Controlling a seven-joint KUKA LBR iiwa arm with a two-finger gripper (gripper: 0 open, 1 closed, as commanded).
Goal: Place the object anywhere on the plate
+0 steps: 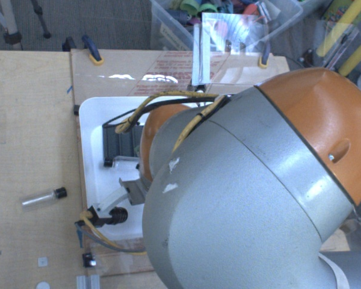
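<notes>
Nearest, along the bench's (30,131) near edge, a few small pale bits (43,261) lie left of the white bin's (88,161) near-left corner; a little further in, a clear vial with a black cap (43,197) lies on its side on the bare wood, apart from the bin's left wall. The grey arm (240,203), with its orange band (322,125), comes in from the right and covers most of the bin, leaving only a strip along the left wall and the far-left corner bare; a yellow cable (168,99) runs over the arm toward that corner. A dark ribbed block (120,143) sits below the cable in the far-left part of the bin; whether it belongs to the arm or lies in the bin cannot be told. How the gripper stands, and whether it has hold of anything, cannot be told; nor can where the object or the plate lies. Beyond the bin's far edge lies a brown sheet with red print (168,71), with a clamp (94,52) at the far edge; past the bench stands a clear tub of coloured toys (222,5).
</notes>
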